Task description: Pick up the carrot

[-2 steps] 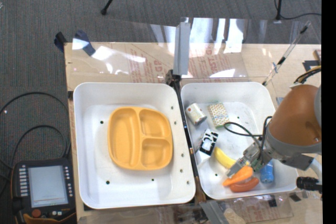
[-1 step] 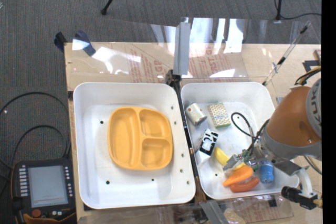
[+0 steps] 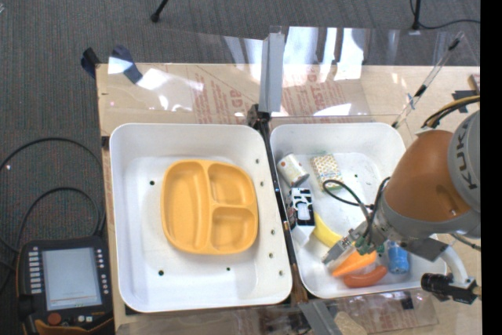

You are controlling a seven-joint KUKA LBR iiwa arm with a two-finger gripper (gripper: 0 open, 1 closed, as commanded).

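The carrot (image 3: 353, 262) is orange, with a bit of green at its thick end, and lies near the front of the right bin (image 3: 345, 133). My gripper (image 3: 345, 249) hangs low right over the carrot's upper left side, seemingly touching it. The grey wrist and orange band (image 3: 427, 184) cover the bin's right part. Part of the carrot is hidden under the gripper.
A red-orange piece (image 3: 366, 278) lies just in front of the carrot, a blue object (image 3: 398, 260) to its right and a yellow banana (image 3: 324, 231) to its left. Farther back are a black-and-white box (image 3: 303, 206), a silver can (image 3: 292, 167) and a patterned square (image 3: 325, 165). The left bin (image 3: 133, 169) holds a yellow divided plate (image 3: 210, 206).
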